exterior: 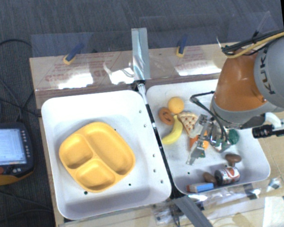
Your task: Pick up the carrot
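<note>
The carrot [194,141] is a small orange piece lying in the middle of the right bin [255,163], just below the pizza slice. My gripper [199,147] hangs directly over it, its grey metal parts slanting down to the left and covering most of the carrot. Orange shows on both sides of the metal. The view does not show whether the carrot is gripped or simply lies beneath.
Around the carrot lie a banana [173,132], pizza slice [188,122], orange ball [175,104], brown doughnut [165,115], green item [232,136], soda can [226,175] and blue-red block [200,187]. The left bin [65,198] holds a yellow divided plate [96,155].
</note>
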### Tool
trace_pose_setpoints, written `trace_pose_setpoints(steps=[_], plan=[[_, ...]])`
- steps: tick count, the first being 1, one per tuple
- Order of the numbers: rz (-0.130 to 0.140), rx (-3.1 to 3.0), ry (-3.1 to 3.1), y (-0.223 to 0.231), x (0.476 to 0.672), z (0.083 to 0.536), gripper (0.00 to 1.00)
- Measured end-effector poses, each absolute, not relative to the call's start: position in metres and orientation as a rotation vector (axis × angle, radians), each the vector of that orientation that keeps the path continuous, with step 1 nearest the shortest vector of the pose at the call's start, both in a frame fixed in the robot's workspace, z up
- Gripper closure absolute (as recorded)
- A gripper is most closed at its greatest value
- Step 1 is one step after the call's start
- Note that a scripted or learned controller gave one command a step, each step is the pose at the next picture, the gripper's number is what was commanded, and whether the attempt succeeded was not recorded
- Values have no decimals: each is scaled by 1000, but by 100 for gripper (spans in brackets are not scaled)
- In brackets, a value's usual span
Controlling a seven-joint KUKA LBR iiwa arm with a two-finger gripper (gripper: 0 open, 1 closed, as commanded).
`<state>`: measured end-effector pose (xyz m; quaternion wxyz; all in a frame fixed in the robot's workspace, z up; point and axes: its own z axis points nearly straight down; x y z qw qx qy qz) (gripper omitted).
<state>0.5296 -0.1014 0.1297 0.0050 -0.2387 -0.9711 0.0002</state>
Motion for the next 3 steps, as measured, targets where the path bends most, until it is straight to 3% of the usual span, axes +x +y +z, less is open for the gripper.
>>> trace_pose_setpoints(steps=[1, 2, 3], plan=[[-3, -925, -3012, -101, 545, 91, 0], [-3, -926, -3023, -101, 548, 103, 100], [-4, -972, -2998, -40, 503, 261, 100]])
